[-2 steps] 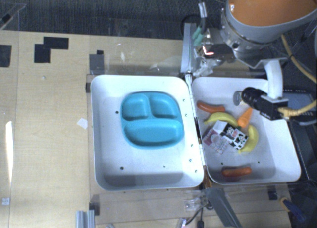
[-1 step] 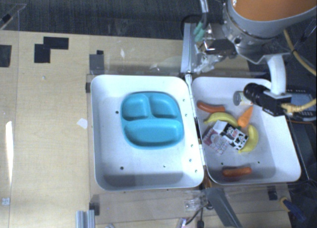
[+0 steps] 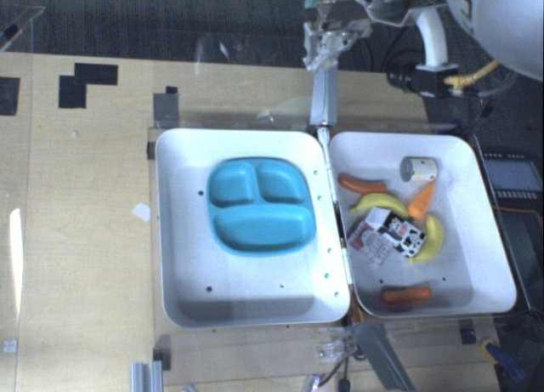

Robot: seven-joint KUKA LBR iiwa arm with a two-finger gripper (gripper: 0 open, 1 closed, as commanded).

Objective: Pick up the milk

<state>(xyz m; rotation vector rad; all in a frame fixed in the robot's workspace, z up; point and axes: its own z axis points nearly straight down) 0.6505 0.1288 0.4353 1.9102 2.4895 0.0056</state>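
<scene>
The milk is a small carton with a black-and-white cow print and a pink end. It lies on its side in the middle of the right bin, wedged between two bananas. My gripper hangs high above the bench's back edge, over the divider between the two bins. It is well away from the milk and nothing is in it.
Packed around the milk are a banana, a second banana, a carrot, a sausage and a grey can. Another sausage lies near the front. The left bin holds a blue divided plate.
</scene>
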